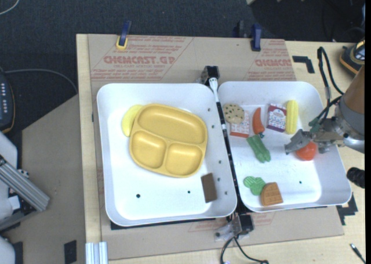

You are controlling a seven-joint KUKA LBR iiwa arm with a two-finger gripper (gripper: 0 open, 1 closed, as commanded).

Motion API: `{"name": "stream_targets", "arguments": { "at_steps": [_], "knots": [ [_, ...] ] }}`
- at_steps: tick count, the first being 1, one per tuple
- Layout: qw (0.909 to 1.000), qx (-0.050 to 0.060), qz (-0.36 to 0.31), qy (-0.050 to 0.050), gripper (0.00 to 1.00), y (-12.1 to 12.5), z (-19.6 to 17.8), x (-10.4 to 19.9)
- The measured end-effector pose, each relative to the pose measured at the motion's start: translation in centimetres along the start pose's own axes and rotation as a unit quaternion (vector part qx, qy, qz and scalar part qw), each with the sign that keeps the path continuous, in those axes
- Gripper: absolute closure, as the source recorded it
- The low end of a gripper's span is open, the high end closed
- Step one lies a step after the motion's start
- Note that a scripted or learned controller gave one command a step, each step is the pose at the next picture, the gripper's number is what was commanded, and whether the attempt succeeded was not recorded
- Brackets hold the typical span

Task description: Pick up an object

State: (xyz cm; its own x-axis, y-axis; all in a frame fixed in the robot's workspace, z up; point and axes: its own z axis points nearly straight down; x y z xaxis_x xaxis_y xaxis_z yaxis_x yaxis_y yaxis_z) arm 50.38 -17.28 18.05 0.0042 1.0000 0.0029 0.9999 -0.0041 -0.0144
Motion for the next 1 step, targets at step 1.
{"name": "stream_targets", "arguments": {
  "at_steps": [1],
  "knots": [
    [1.0,-0.007,-0.002,-0.001,0.0,0.32,-0.77,0.07]
  ]
}}
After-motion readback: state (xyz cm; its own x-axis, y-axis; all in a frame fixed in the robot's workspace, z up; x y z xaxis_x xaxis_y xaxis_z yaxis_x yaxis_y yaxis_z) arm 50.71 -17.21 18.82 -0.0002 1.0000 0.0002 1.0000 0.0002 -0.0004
